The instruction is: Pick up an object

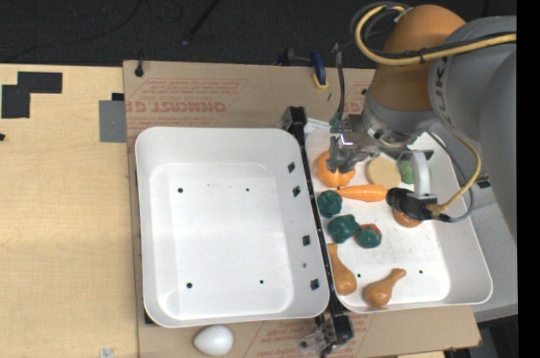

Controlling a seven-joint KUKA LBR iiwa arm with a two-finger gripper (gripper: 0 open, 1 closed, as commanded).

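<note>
My gripper (pixel 342 149) hangs low over the far left part of the right bin (pixel 460 263), just above a round orange fruit-like piece (pixel 335 174). It seems to touch that piece or stand just over it. In front of it lies an orange carrot (pixel 363 194). Three dark green pieces (pixel 329 203) (pixel 342 225) (pixel 369 236) sit in a loose cluster below the carrot. Two tan drumstick shapes (pixel 340 268) (pixel 384 287) lie near the bin's front.
A pale disc (pixel 382 171) and a light green piece (pixel 407 170) lie right of the gripper, and a brown-orange piece (pixel 408 219) sits further front. The left bin (pixel 152 179) adjoins the right one. A white egg (pixel 213 339) rests outside, in front of the left bin.
</note>
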